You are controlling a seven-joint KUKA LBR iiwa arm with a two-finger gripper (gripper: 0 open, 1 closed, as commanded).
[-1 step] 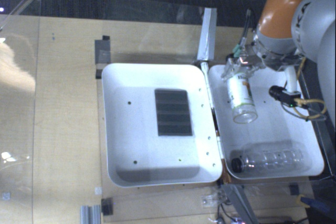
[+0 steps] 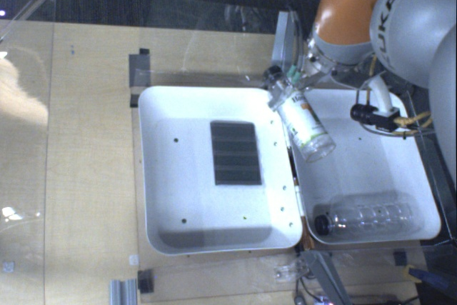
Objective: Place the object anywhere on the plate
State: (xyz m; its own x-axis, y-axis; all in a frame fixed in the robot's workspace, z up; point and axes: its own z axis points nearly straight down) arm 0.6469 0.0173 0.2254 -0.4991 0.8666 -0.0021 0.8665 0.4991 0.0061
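My end effector (image 2: pixel 283 87) grips a small bottle (image 2: pixel 304 123) by its cap end. The bottle hangs tilted over the divide between the two bins, mostly above the right bin (image 2: pixel 371 175). The dark plate (image 2: pixel 235 153) lies in the left bin (image 2: pixel 164 175). A clear bottle (image 2: pixel 364 216) lies in the right bin.

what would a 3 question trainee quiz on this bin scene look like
1. True or false: the dark plate lies in the left bin.
2. Which bin holds the clear bottle lying on its side: A left, B right?
3. Fill in: the small bottle at the gripper hangs tilted above the wall between the two ____.

Key: 1 true; 2 B, the right bin; 3 bins.
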